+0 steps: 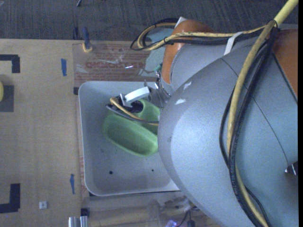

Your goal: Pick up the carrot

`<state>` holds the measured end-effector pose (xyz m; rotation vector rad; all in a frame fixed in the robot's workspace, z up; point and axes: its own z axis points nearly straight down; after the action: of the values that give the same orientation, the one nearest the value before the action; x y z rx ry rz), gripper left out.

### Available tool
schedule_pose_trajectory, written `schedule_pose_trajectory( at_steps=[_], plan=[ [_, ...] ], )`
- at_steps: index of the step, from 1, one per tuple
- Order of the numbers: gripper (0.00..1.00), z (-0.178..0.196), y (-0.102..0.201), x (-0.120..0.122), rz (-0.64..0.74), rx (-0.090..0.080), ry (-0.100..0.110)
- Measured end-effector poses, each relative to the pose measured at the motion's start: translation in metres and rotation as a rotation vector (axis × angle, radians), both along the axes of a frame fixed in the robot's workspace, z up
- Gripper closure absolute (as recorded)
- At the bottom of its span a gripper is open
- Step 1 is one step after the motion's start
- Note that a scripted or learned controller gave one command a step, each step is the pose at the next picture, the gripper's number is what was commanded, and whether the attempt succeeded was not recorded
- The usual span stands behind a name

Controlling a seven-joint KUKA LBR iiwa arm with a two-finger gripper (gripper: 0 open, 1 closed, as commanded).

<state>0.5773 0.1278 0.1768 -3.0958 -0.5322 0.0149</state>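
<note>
Arm: big grey KUKA arm w/ orange band [227, 126], nearest the camera, covers most of the right half; yellow & black cables [236, 108] run along it.
Wrist end: reaches down-left into the shallow white plastic bin [94, 174]; a white bracket & black part w/ yellow wires [130, 102] sit at the arm's tip, right over the green thing.
Jaws: can't tell if wide, narrow or holding anything; arm body and wiring hide them.
Green thing: pale green rounded plastic bowl-like object [130, 135], lying mid-bin, tilted, partly under the arm tip. Prob. a toy dish, not the target.
Carrot: can't see an orange carrot shape anywhere in the bin's exposed part. May be under the arm or in the bowl; can't tell.
Bin floor: bare white w/ a few dark specks toward the lower edge.
Worktop: tan wooden worktop [42, 141] left of bin, w/ black corner marks [12, 63] & blue tape bits [64, 67].
Far: dark carpet floor [57, 8] beyond the worktop's top edge.
Step (judgement): arm low in the bin, likely at or near a grab attempt.
Risk 1: closes on the green bowl's rim instead of the carrot, since the tip sits on it.
Risk 2: pushes the bowl sideways, burying or shifting the carrot.
Risk 3: cables snag on the bin wall when lifting.
</note>
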Motion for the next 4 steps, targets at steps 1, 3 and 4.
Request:
schedule_pose_trajectory(
  at_steps=[1, 3, 4],
  plan=[
    [1.0, 0.005, -0.057, 0.005, 0.016, 0.001, 0.0],
    [1.0, 0.015, -0.189, 0.028, 0.051, 0.002, -0.002],
    [1.0, 0.041, -0.177, 0.051, 0.046, 0.002, -0.003]
  ],
)
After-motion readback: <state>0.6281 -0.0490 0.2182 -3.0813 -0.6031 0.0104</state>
